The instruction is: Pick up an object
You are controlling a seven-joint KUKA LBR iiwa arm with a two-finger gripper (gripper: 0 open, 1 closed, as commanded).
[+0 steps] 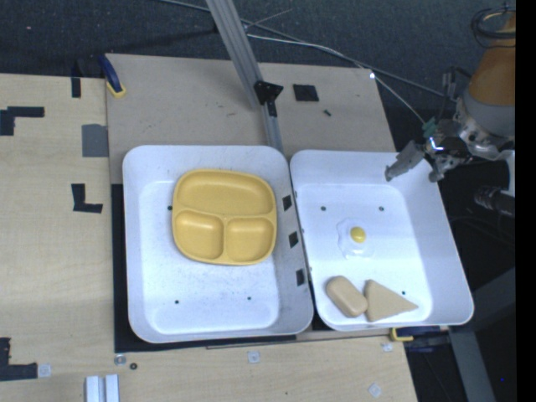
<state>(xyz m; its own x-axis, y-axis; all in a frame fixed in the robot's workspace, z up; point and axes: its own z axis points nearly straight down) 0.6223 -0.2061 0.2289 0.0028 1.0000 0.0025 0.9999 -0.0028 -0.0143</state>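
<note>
**At the right bin's far corner: gripper raised, nothing between its fingers**

On the bench [193,99], two shallow white bins sit side by side. The left bin [146,308] contains a yellow divided plate [224,216] with three compartments, lying flat in the bin's upper half. The right bin [435,249] contains three items. A fried-egg toy [356,237], white with a yellow yolk, lies near the bin's centre. A tan bread roll [345,296] and a tan wedge-shaped piece [387,301] lie just beside each other at the bin's near edge, the roll to the left of the wedge; whether they touch cannot be determined.

The arm [494,74] enters from the right, its orange band visible above the wrist. The gripper [419,162] is positioned over the upper right corner of the right bin, at its rim. Its two fingers are spread apart, one extending left toward the bin interior and the other shorter beside it, with no object between them. The gripper is well apart from all three items in the right bin.

A slanted metal bar [239,40] crosses the bench above the bins.
</note>
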